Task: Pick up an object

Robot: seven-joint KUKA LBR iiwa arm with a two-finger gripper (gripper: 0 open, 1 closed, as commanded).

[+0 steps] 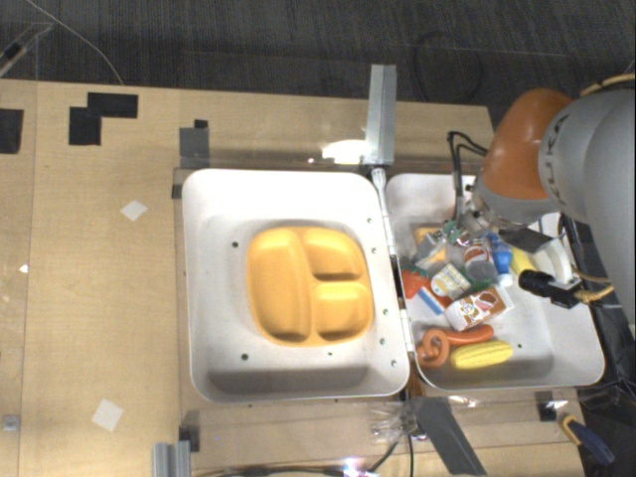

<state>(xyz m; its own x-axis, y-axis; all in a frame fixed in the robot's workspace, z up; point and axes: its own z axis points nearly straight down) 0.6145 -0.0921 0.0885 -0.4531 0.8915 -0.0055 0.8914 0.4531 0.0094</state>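
The right bin (571,361) holds a heap of small things: a yellow corn-like piece (483,354) near its front, an orange curled piece (434,345) beside it, a white packet with red print (475,309), a blue piece (502,261) and several more wrappers. My gripper (467,235) reaches down into the back of this heap, under the grey arm with its orange band (522,157). I see nothing lifted out of the heap. In the left bin (204,296) lies a yellow divided tray (306,283).
A metal post (382,107) stands at the back between the two bins. Black markers (99,115) are stuck on the wooden bench at the far left. The arm covers the right bin's back right corner.
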